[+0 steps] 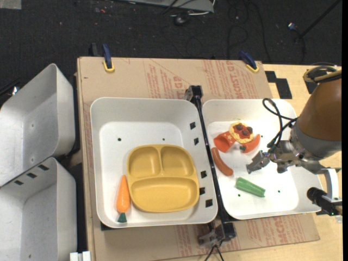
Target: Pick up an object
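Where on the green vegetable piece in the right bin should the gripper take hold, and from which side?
Probably across the middle of the green vegetable piece, coming straight down from above. It lies flat on the right bin floor, long and narrow, apart from the sausage, so the gripper can close across its narrow width.

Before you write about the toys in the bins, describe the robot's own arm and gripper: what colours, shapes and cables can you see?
The arm enters from the right as a bulky rounded body, orange-brown above and grey below. A black cable loops from it over the right bin. The gripper is small, dark grey metal, angular, with thin fingers. No markings are legible.
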Robot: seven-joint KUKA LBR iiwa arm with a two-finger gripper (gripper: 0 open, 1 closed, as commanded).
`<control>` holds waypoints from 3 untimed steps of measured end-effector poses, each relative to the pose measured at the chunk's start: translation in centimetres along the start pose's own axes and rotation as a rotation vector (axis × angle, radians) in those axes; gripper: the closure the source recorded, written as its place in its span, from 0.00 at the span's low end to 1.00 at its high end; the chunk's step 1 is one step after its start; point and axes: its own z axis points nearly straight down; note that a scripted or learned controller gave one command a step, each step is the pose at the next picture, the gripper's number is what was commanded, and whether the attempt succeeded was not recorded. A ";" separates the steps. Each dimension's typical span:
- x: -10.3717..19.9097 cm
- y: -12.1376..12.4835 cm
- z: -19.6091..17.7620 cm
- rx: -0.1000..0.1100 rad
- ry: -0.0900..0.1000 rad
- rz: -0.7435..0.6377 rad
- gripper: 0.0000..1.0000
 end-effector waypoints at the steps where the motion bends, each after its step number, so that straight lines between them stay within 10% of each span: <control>1: 0.0 0.3 -0.5 -0.011 -0.002 -0.003 0.00; 3: 0.3 -0.4 9.3 -0.007 -0.001 -0.001 0.00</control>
